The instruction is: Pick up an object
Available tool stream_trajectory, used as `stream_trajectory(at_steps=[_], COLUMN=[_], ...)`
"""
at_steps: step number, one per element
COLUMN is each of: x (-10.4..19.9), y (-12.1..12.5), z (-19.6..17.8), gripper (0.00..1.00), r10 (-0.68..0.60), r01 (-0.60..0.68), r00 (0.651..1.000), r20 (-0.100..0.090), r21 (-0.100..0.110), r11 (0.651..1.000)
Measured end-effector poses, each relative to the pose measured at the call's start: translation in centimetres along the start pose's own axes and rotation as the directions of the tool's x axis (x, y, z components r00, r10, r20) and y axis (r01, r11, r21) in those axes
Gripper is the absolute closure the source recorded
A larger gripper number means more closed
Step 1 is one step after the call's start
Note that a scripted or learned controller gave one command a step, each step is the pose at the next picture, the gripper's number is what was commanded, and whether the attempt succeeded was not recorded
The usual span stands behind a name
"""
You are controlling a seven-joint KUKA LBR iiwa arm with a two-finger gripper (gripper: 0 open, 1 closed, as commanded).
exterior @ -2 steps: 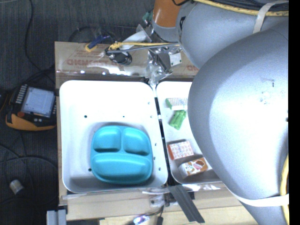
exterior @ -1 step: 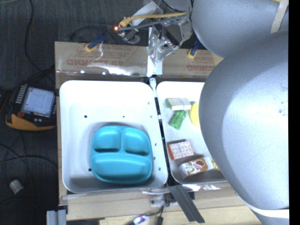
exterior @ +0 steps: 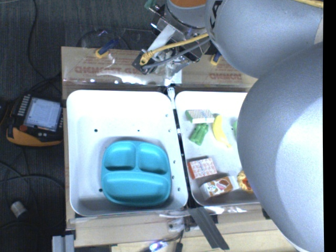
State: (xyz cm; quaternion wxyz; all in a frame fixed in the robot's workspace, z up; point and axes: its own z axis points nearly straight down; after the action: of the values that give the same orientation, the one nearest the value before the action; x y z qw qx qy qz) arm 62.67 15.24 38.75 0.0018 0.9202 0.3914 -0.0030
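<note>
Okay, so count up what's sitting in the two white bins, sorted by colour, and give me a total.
Blue: 1, divided tray in the left bin
Yellow: 1, banana in the right bin
Green: 1, small green item
Red and orange packets: 2
Pale packet: 1
Total: 6 in clear sight; the arm covers part of the right bin.

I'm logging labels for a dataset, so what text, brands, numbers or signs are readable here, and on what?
None can be read for certain.
Cardboard strip behind the bins: red print, too blurred to read.
Red-and-white box in the right bin: checked pattern, print too small to read.
Brown packet in the right bin: label too small to read.
Handheld pendant left of the bench: lit screen, illegible.
</note>
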Motion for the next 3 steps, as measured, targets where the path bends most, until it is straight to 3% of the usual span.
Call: stream_trajectory(at_steps=[1,2,3], x=[-2.7,-0.1,-0.3], y=[-2.4,4.3,3.1], z=[2.3,1.6,6.9], gripper=[1.0,1.0,1.0], r10=[0.026,0.168,0.077], r01=[-0.026,-0.168,-0.077], r00=[1.0,0.986,0.997], r20=[0.0,-0.001,0.001], r21=[0.0,0.002,0.001], r11=[1.0,0.986,0.997])
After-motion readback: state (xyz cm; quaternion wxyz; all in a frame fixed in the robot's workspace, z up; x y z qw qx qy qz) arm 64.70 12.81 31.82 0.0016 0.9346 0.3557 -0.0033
